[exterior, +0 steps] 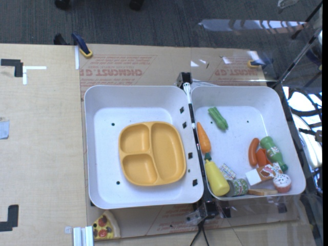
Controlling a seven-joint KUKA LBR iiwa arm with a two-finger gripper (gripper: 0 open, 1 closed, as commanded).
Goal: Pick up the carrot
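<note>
Nearest the camera, we noted a pizza slice (104,228) lying on the worktop (36,152) below the left bin (95,152). That bin held a yellow divided plate (152,152).

In the right bin (241,114), the near corner was crowded: a yellow bottle (216,179), a can (237,186), a red sausage (253,152), a green bottle (273,152) and small boxed items.

The carrot (203,137) lay just beyond the yellow bottle, against the bin's left wall and beside the divider between the bins. Its long axis ran roughly near to far, orange body tapering away from the camera, green top toward the yellow bottle and close to it. A green pepper (218,118) lay farther back, apart from the carrot.

We could not tell the state of the jaws. We judged that the arm, entering from the right, had to cross the whole right bin to reach the carrot, and that the jaws should close across its narrow width, with the wall limiting clearance on one side.
</note>
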